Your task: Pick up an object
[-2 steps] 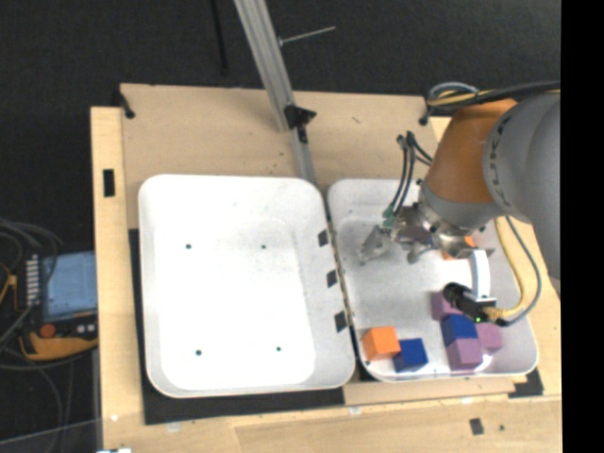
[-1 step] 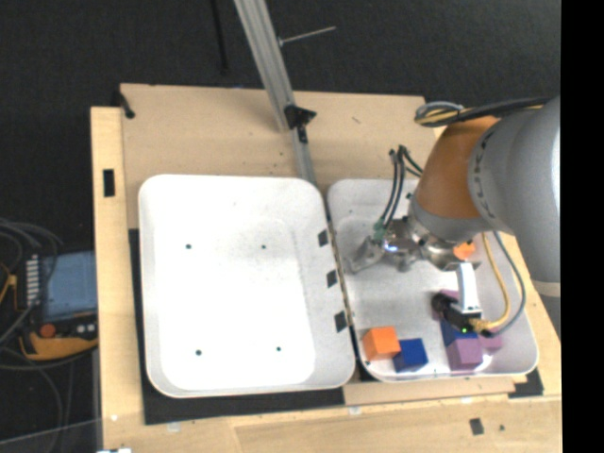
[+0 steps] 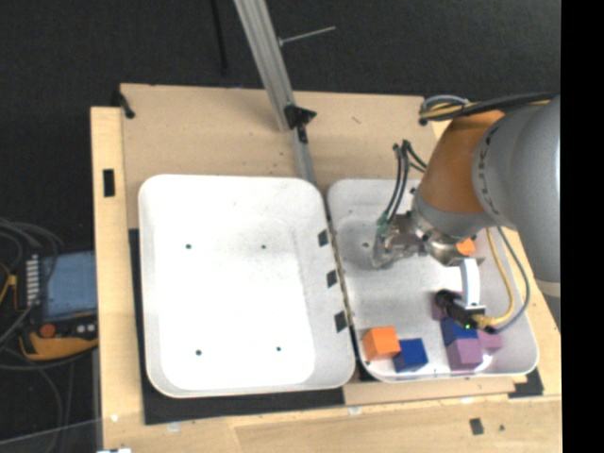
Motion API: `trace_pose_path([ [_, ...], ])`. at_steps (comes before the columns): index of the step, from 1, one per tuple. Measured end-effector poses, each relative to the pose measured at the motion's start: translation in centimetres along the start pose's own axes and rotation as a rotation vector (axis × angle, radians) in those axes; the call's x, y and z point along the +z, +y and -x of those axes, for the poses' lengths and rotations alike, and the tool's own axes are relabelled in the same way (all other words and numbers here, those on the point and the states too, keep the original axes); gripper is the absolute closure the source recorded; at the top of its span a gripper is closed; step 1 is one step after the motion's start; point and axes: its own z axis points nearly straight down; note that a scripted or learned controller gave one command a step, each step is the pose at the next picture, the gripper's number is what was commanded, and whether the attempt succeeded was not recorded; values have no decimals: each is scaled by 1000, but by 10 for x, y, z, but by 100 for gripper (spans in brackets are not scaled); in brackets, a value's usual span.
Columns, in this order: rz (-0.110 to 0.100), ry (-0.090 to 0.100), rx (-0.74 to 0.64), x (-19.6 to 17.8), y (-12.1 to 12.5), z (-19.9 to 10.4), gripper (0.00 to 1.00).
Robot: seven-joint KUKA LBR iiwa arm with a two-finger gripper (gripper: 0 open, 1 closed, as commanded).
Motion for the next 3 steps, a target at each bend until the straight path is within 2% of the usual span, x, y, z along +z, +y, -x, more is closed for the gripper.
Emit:
trace_pose_path([
  [2, 0, 0, -15, -97, 6, 12, 100],
  [3, 1, 0, -16, -149, -1, 11, 100],
])
